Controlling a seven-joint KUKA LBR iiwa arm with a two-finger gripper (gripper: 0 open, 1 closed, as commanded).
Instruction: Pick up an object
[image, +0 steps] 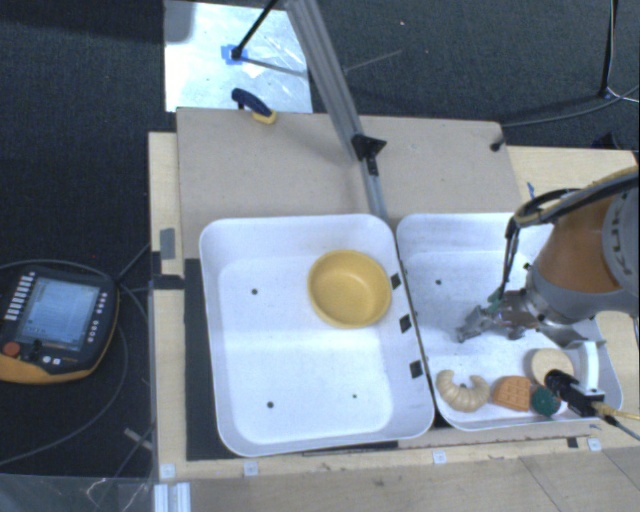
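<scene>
End effector: over right bin, grip state cannot be told, no item seen held. Croissant, cookie: near edge, unpicked. Yellow bowl: left bin; pickup outstanding.

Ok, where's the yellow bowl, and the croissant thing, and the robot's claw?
yellow bowl (348, 288): camera view, middle of its inside.
croissant (464, 390): camera view, middle of its curved body.
gripper (478, 326): camera view, between its fingertips, over the right bin.
</scene>
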